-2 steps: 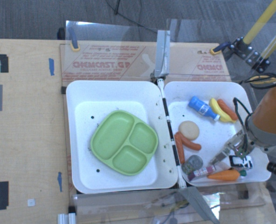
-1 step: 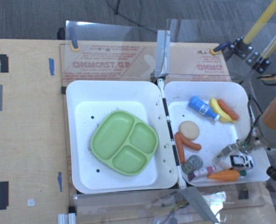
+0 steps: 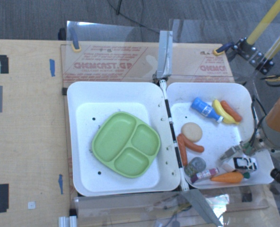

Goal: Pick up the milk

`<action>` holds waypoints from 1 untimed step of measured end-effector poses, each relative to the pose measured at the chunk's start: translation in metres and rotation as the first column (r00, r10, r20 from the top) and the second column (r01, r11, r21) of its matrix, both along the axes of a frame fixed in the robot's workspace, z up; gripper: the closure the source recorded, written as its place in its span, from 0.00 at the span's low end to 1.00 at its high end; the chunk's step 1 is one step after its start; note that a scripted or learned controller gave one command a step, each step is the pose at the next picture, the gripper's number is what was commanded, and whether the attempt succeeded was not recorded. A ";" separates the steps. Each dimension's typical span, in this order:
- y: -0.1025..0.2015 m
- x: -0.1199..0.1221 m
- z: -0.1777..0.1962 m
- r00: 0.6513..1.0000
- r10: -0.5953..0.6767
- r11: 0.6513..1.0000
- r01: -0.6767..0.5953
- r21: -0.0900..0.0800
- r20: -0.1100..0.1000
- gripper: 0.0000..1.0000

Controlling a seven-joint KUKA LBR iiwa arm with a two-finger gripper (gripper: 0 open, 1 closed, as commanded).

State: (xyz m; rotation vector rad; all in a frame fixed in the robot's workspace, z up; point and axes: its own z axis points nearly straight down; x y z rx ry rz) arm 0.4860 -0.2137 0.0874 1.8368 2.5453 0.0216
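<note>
Milk, a small white carton with black cow-like patches [image 3: 245, 163], lies on the floor of the right-hand shallow white plastic bin [image 3: 211, 91], just below and slightly right of the pincer [image 3: 238, 150], near that bin's lower right corner. The pincer's metal fingers [image 3: 229, 152] hang low over the bin floor with a visible gap between them and nothing in that gap, so it reads as spread open; the carton sits just beside the tips rather than between them, and whether anything touches it is too fine to tell. Judged from this, the approach is largely made but the grasp itself is not yet done, and the lift is all still ahead. An orange plastic carrot [image 3: 228, 177] lies directly below the carton, close enough to crowd a closing finger. Left of the pincer are a round beige cookie [image 3: 192, 132], two reddish toy sausages [image 3: 186, 146] and a grey round can [image 3: 196, 166]; above and to its left lie a blue bottle with a white cap [image 3: 205, 109], a yellow banana [image 3: 223, 113] and another orange-red sausage [image 3: 231, 111]. Far left of the pincer, in the other white bin [image 3: 83, 98], rests a green divided plate [image 3: 126, 144]. Both bins stand on the wooden counter [image 3: 26, 126].
</note>
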 end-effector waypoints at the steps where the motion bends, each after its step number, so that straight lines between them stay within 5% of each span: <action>1: -0.002 0.002 0.011 1.000 -0.002 1.000 0.002 -0.008 0.008 1.00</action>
